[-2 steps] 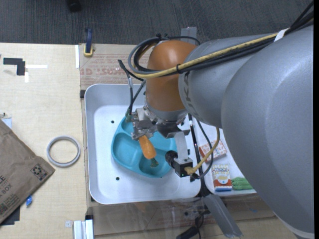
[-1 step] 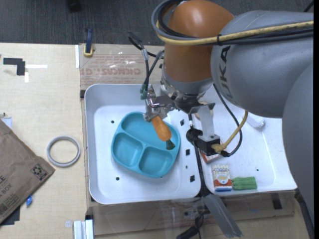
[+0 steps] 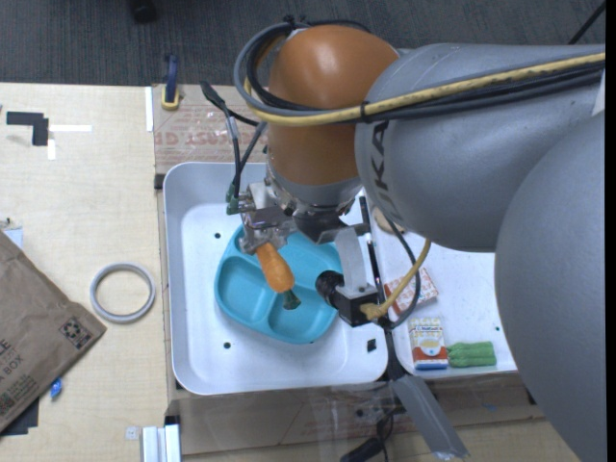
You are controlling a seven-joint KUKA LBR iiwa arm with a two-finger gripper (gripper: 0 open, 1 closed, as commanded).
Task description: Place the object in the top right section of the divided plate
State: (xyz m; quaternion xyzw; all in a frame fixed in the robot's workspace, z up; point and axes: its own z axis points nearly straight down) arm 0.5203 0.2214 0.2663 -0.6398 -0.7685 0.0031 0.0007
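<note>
Jaws (image 3: 268, 237) pinch the orange plastic carrot (image 3: 275, 269) at its upper end, hanging it over the blue divided plastic plate (image 3: 236, 292) near centre; release into the 1 o'clock section remains, by my judgement.

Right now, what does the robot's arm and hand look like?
The arm is bulky, rounded and grey, with a glossy orange band above the wrist. Black cables loop around that band, and a yellowish cable runs along the grey casing. The hand is a small metal assembly with thin wires beside it, below a dark wrist section.
</note>
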